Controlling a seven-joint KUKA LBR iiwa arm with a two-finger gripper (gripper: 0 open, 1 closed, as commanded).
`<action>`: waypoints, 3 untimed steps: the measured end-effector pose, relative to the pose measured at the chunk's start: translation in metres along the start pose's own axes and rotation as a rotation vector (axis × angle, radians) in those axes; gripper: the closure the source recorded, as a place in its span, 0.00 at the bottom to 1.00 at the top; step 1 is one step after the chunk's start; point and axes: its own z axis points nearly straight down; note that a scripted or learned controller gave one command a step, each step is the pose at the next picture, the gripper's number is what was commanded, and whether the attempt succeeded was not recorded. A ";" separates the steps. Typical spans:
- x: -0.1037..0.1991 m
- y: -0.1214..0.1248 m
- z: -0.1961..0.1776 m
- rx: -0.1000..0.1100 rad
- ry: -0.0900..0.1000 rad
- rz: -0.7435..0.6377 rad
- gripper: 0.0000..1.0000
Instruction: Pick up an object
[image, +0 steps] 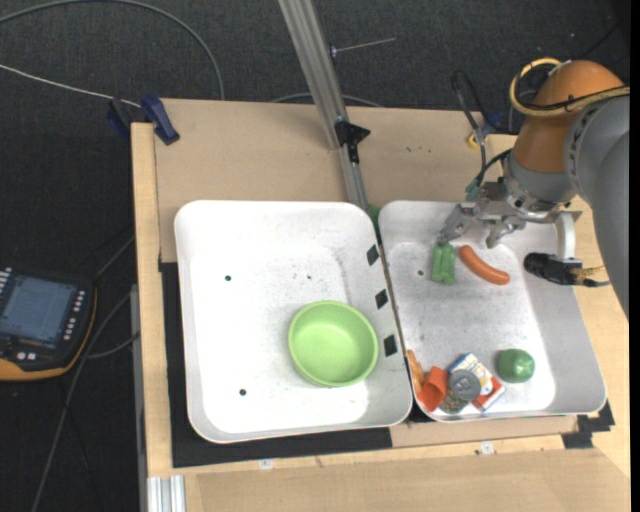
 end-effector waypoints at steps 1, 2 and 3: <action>0.000 0.001 -0.013 -0.005 -0.001 0.000 1.00; 0.010 -0.001 -0.067 -0.007 -0.001 -0.001 1.00; 0.010 0.000 -0.120 -0.008 -0.002 0.000 1.00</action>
